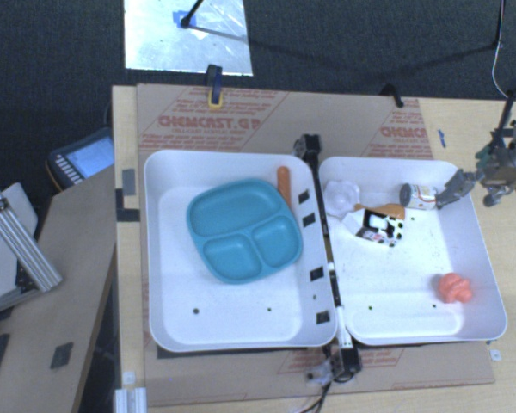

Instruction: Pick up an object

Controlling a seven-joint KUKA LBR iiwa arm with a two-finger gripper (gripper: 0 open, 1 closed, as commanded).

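Observation:
The right bin holds a pink lump near its front right. A small can-like piece lies toward the back. A black and white item sits on an orange scrap beside a white crumpled piece. The left bin holds a blue divided plate and a thin orange stick at the plate's back right. My gripper hangs at the right bin's back right edge, above its rim, a grey finger pointing toward the small can.
A black clip rail runs between the two bins. A cardboard sheet lies under them. A shiny metal sheet lies at the back left, and a cable crosses the dark floor behind.

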